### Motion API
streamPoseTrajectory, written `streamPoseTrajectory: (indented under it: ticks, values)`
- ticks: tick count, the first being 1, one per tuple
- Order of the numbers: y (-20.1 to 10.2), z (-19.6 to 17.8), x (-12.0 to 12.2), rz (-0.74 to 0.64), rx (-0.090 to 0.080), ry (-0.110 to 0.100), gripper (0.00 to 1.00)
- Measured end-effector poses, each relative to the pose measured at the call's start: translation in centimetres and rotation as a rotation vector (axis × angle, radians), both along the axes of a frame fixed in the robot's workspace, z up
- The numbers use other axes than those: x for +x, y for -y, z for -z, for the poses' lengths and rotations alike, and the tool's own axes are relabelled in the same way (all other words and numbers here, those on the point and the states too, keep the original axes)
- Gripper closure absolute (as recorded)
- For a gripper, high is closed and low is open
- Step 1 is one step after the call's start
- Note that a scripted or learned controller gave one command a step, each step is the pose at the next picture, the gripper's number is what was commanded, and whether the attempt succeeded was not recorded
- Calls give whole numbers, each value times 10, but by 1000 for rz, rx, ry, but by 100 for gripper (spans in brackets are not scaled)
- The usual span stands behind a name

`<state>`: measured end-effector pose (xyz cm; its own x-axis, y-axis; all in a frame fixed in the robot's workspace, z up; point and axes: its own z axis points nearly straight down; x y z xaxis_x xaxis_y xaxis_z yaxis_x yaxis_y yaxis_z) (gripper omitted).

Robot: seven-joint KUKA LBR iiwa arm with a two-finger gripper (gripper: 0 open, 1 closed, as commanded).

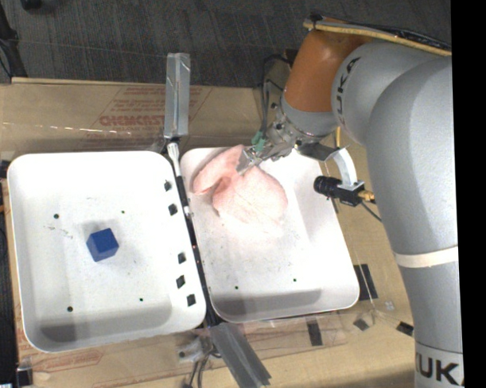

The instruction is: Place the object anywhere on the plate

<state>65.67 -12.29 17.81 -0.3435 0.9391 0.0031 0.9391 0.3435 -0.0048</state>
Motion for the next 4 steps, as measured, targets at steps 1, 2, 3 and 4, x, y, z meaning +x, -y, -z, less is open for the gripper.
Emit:
streamPoseTrajectory:
  ticks: [1,2,3,4]
  values:
    - [-1,-50,1,-7,0,3,100]
    - [-48,-54,-34,-412,1,1,100]
    - [-84,-45,-58,-817,3,1,100]
    - [-129,-56,-83,-1222,4,2,100]
